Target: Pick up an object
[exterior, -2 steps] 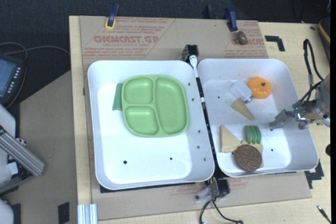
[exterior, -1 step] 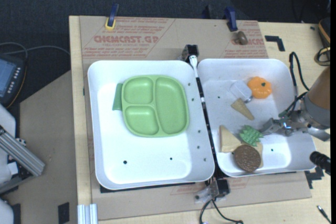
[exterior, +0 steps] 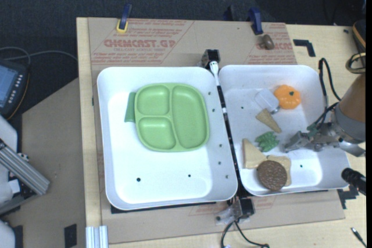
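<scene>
Two-finger metal gripper (exterior: 297, 141) low over the right shallow white bin (exterior: 302, 75), reaching in from the right, fingers spread and closed on nothing. Just left of the fingertips, a small dark green leafy toy (exterior: 267, 140); around it a tan wedge (exterior: 268, 119), a pale yellow wedge (exterior: 251, 153), a round brown cookie-like disc (exterior: 272, 175) and, farther back, an orange pumpkin-shaped toy (exterior: 287, 96). In the left white bin (exterior: 116, 125), a light green three-compartment plastic tray (exterior: 172, 117).
</scene>
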Available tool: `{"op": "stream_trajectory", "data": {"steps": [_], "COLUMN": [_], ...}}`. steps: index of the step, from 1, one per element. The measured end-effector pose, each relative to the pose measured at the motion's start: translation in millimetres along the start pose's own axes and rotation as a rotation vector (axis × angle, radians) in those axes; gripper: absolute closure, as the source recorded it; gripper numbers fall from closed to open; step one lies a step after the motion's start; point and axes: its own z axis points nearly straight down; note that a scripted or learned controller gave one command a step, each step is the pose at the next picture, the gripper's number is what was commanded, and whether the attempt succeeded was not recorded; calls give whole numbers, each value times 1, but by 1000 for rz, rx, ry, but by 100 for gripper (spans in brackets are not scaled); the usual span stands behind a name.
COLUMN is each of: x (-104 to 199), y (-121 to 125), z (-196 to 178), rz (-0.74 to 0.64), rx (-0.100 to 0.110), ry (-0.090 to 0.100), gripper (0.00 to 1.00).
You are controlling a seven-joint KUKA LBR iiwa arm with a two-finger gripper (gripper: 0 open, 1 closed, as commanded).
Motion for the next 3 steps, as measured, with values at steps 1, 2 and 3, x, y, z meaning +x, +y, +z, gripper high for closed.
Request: {"op": "stream_trajectory", "data": {"steps": [1,2,3], "x": [-2,4,-1], "y": [0,2,-5], "z": [-10,-72,-122], "rz": [2,1,2], "rx": [-3,-10,-11], "ry": [-5,-10,-11], "gripper": [100,100,100]}}
